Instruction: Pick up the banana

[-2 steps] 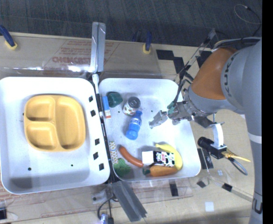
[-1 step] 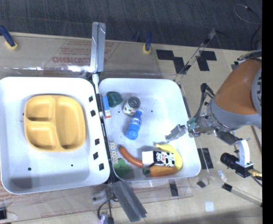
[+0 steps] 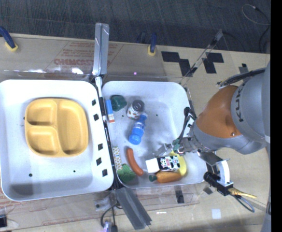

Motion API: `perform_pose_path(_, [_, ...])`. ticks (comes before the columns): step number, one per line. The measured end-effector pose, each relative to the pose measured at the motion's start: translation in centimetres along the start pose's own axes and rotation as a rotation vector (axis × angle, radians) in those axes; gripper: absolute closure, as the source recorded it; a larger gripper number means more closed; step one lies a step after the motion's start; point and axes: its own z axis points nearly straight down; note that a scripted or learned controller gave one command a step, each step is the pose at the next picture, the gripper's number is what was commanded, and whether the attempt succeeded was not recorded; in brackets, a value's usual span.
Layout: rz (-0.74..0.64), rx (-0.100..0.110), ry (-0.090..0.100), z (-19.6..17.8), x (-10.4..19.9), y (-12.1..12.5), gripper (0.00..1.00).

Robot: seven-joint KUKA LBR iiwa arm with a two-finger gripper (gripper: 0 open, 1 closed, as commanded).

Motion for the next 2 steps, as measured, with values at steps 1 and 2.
perform_pose_path(1, [-0.003, 0.006, 0.002, -0.8, 0.0, -0.2, 1.00])
perform_pose_path(2, [0.200, 0.010, 0.002, -11.1, 3.5, 1.8, 1.00])
